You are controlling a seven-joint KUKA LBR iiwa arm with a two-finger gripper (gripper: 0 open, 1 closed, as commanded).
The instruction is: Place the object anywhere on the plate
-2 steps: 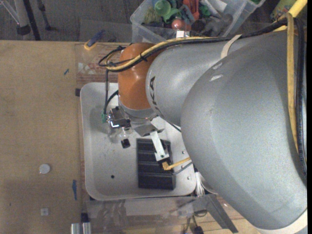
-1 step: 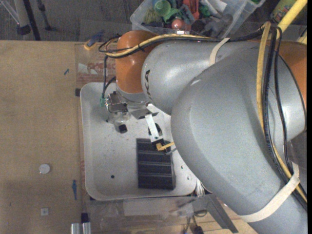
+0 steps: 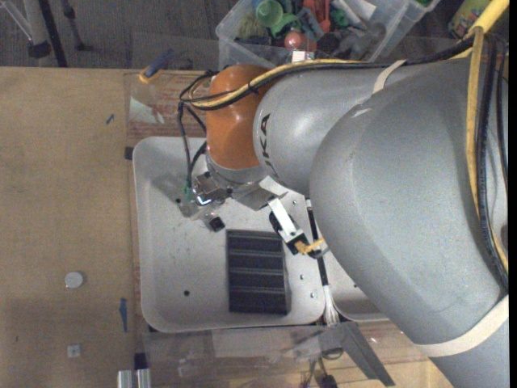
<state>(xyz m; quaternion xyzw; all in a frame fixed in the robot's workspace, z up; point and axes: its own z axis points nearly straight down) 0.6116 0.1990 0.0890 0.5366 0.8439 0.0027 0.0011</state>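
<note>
The grey arm (image 3: 380,160) is reaching across from the right and covering most of the right bin (image 3: 355,307). Its pincer (image 3: 196,200) is hanging low over the left bin (image 3: 161,241), near that bin's upper left; whether it is released or clenched, I cannot tell. A dark ridged block (image 3: 257,272) is lying in the left bin, just beside the pincer. The table (image 3: 56,200) is stretching off to the left.

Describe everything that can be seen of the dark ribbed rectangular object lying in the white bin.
The dark ribbed rectangular object is black or very dark grey, with ridges running across its width in about three banded sections. It looks like plastic or rubber, though that is unsure. It lies flat on the floor of the left shallow white bin, near the front rim, its long side pointing toward that rim. The gripper is above-left of it, apart.
</note>
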